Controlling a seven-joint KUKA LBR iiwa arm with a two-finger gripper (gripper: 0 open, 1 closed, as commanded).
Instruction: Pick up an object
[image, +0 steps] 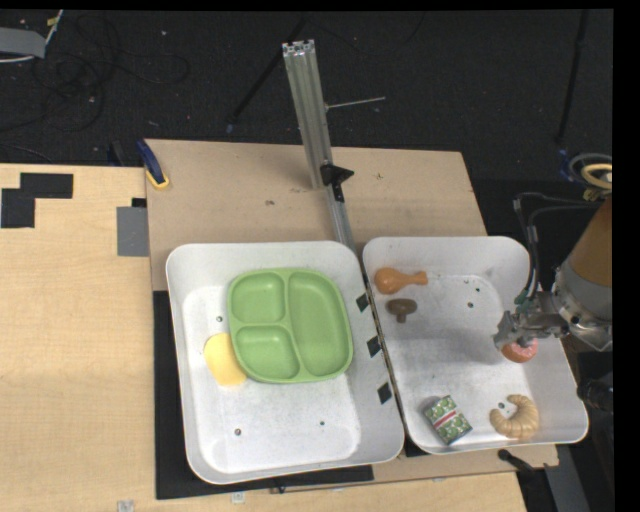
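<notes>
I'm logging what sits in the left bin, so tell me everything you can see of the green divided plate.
The green divided plate is a light green, rounded-rectangle tray that looks like matte plastic. Raised ridges split it into three compartments: two smaller ones on the left and one long one on the right. It lies flat and right side up in the upper middle of the left bin, slightly rotated. A yellow object touches its lower left edge, partly tucked under the rim.

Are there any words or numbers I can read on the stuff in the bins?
None can be read.
Small green packet in the right bin: it has printing on it, but it is too small and blurred to read.
Green divided plate, yellow item, croissant: no writing.
</notes>
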